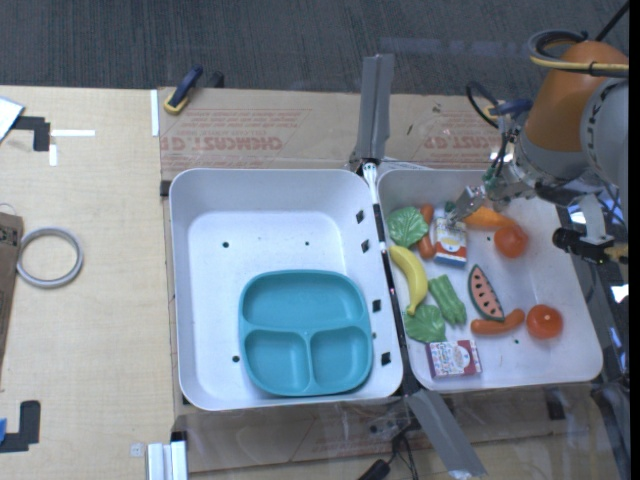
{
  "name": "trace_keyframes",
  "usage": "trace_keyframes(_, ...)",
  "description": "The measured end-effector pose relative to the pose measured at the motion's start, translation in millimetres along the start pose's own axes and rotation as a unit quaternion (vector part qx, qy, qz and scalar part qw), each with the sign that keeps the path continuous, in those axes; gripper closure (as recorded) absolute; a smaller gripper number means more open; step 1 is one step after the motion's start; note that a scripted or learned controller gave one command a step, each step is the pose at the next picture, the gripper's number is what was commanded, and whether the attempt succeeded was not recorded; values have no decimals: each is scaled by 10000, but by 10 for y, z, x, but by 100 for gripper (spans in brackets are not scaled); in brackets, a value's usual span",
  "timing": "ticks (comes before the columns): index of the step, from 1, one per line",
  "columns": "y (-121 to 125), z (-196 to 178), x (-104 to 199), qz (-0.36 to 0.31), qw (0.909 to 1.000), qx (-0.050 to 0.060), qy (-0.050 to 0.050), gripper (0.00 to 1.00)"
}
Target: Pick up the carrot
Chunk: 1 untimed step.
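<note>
Camera view looks down on a pale wooden surface [90,348] bearing two white bins side by side. At 9 o'clock of the pair, the left bin [200,198] holds a teal divided plate [305,333] toward its 6 o'clock end. The right bin [570,368] holds the toy food. The carrot [486,219] lies near that bin's 12 o'clock wall, an orange wedge touching a red tomato [510,241] at its 4 o'clock. The gripper [470,204] sits at the carrot's 10 o'clock end, reaching in from the grey arm [600,128] at 3 o'clock; I cannot tell whether the fingers are wide, narrow or closed on anything, since they blur into the clutter there. A small carton [450,248] stands just at 7 o'clock of the carrot, beside a green leafy piece [407,225]. A banana [410,276] lies along the bin's 9 o'clock side. A watermelon slice [484,292], a sausage [497,321] and a second tomato [544,321] lie toward 5 o'clock. A tape roll [47,257] rests on the surface at far 9 o'clock.
</note>
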<state>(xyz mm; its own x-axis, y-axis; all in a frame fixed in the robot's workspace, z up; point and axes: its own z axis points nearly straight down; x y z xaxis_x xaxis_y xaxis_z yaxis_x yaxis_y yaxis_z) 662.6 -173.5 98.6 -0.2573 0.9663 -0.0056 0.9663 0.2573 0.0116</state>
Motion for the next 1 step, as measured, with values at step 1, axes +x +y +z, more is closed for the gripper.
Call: trace_keyframes(1,-5,-105,-4,-1,10000,22,7,100)
